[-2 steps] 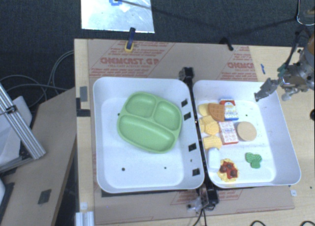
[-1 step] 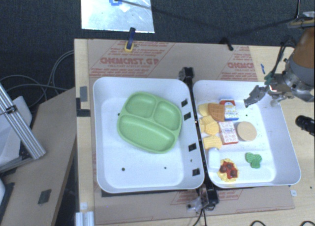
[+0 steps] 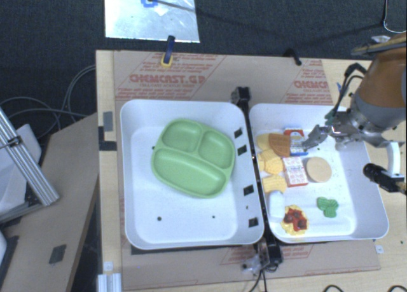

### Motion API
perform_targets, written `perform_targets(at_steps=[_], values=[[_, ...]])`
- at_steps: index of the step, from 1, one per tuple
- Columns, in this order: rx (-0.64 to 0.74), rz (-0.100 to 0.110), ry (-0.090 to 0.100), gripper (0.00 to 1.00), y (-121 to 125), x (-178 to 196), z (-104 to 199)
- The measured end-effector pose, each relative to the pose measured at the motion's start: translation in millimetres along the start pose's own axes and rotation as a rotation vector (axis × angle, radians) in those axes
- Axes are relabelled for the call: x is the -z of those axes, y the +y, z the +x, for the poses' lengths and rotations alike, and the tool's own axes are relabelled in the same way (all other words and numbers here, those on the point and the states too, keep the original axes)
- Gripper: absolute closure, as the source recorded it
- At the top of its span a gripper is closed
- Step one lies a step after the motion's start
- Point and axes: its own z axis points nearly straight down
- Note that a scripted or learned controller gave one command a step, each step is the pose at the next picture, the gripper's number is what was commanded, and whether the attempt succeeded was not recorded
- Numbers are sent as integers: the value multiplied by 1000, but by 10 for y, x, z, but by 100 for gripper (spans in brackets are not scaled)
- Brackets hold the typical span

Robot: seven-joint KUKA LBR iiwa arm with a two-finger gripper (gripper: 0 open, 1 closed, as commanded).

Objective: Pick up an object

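The arm reaches in from the right over the right bin [image 3: 375, 221], and its tool [image 3: 313, 138] hangs low above the toy food at the bin's upper middle. Whether the tool is released or clenched cannot be told, and nothing is seen gripped in it. Just beside its tip lie a small red-and-white packet [image 3: 293, 136] and a brown slice [image 3: 279, 144]. Nearby are yellow pieces [image 3: 269, 165], a red-and-white carton [image 3: 294, 171] and a round tan cookie [image 3: 318, 170]. Nearer the front lie a green piece [image 3: 327, 207] and a red-and-yellow item [image 3: 294, 219]. The left bin [image 3: 137, 221] holds a green divided plate [image 3: 193, 157]
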Motion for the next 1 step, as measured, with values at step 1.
perform_targets(at_steps=[1], values=[[-1,0,0,0,56,-575,-65]])
